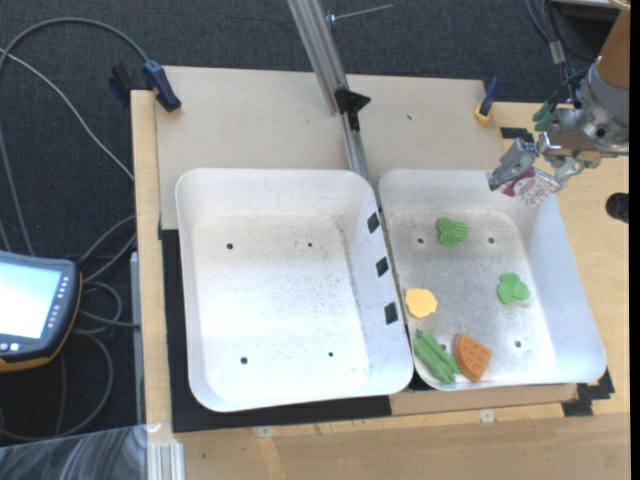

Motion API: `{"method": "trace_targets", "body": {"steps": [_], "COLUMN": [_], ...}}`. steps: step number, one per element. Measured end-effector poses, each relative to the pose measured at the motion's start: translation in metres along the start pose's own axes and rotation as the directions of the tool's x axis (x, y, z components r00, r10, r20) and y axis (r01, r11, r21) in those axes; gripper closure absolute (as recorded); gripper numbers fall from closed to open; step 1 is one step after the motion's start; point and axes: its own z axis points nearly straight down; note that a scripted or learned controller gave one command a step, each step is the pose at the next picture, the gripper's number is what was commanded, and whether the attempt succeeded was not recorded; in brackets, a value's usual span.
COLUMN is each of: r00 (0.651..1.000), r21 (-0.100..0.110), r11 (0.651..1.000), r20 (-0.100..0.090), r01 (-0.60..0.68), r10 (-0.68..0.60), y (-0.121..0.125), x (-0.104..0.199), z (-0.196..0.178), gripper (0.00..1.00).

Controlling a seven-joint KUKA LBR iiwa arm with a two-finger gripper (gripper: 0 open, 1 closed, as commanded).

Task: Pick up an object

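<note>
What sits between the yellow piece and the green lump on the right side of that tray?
Nothing: in the camera view, bare speckled tray floor separates the yellow rounded piece from the green lumpy piece.

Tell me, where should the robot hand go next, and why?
Probably down and left toward the nearest green piece. The gripper hangs above the far right corner of the right bin, with nothing seen between its fingers, and all the pieces lie lower in that bin.
</note>
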Motion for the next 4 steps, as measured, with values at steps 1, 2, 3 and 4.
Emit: {"method": "trace_targets", "body": {"steps": [1,2,3,4], "r00": [1.0,1.0,1.0,1.0], "r21": [0.001,0.001,0.003,-0.002], "r11": [1.0,1.0,1.0,1.0], "r20": [-0.001,0.0,-0.001,0.0], "r01": [0.001,0.001,0.002,0.002], "r10": [-0.001,-0.001,-0.002,-0.002], "y": [-0.004,0.0,0.001,0.006], "x": [0.054,0.101,0.155,0.206], "z": [0.006,0.007,0.026,0.026], "gripper": [1.0,1.0,1.0,1.0]}}
